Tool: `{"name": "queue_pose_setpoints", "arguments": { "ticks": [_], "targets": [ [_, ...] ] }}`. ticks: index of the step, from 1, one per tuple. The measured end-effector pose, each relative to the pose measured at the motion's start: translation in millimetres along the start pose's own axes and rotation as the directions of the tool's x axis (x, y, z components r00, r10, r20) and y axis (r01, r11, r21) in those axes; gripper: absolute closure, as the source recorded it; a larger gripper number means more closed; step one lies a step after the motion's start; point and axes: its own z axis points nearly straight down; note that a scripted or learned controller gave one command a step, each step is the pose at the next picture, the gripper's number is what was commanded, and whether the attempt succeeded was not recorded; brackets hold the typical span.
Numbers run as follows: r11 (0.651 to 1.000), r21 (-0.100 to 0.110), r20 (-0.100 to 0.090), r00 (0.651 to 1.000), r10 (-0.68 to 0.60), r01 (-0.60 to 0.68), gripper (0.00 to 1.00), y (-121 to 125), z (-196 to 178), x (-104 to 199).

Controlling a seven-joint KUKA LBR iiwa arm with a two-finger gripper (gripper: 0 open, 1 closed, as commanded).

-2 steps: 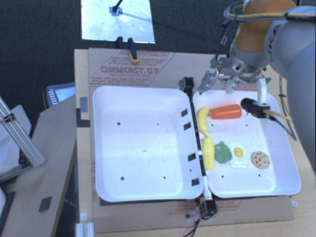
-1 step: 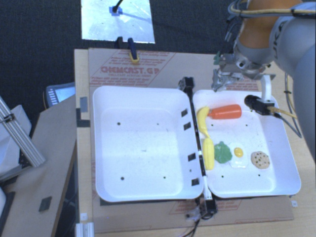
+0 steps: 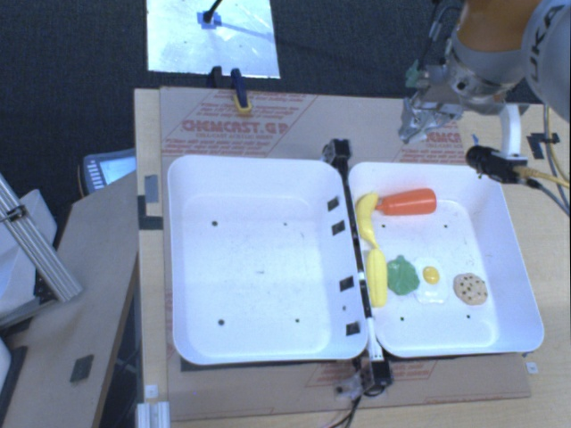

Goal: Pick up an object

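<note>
Two shallow glossy white bins side by side, right bin [image 3: 513, 266] holding a smooth orange carrot [image 3: 408, 202] at 11 o'clock, curved yellow banana [image 3: 366, 218], corn [image 3: 377, 277], green lump [image 3: 402, 275], speckled round cookie [image 3: 470, 288]; gripper [image 3: 417, 130] poised beyond its 12 o'clock rim, nothing grasped, jaw state not discernible.

You see even, bright light from above; the two shallow white plastic bins [image 3: 268, 172] glare slightly, shadows stay soft, and the whole picture is a little blurred.
</note>
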Motion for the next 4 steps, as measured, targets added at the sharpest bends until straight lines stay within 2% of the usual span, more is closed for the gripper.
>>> {"name": "queue_pose_setpoints", "arguments": {
  "ticks": [1, 2, 3, 4],
  "targets": [
    [1.0, -0.003, -0.005, 1.0, -0.01, 0.01, 1.0, 11, -96, 102],
    [1.0, 0.001, -0.007, 1.0, -0.008, 0.008, 1.0, -39, -173, 178],
    [1.0, 0.01, -0.005, 1.0, -0.007, 0.007, 1.0, -55, -170, 259],
    [1.0, 0.022, 0.002, 1.0, -0.002, 0.002, 1.0, -102, -80, 268]
  ]
}}
